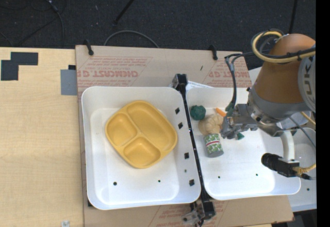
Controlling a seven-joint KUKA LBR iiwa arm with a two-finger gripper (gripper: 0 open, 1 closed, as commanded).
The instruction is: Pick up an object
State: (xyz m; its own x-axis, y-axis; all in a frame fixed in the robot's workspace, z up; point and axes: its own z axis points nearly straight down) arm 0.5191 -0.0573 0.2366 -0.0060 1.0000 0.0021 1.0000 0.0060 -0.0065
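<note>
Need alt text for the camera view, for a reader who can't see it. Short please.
A grey and orange robot arm reaches from the right into the right white bin, its pincer low beside a green ball, a beige lump and a small green-labelled can. The left white bin holds a yellow divided plate.

The 2 white bins (103, 184) look like smooth plastic with a soft sheen, set on printed brown cardboard (129, 68) over a pale, matt wood-grain bench (36, 143). The yellow divided tray (141, 133), far across from the gripper (233, 129), is smooth, faintly glossy plastic. Just beside the gripper, the beige lump (211, 125) looks rough and matt, the little can (213, 145) wears a printed label, and the arm's orange band (281, 71) shines.
</note>
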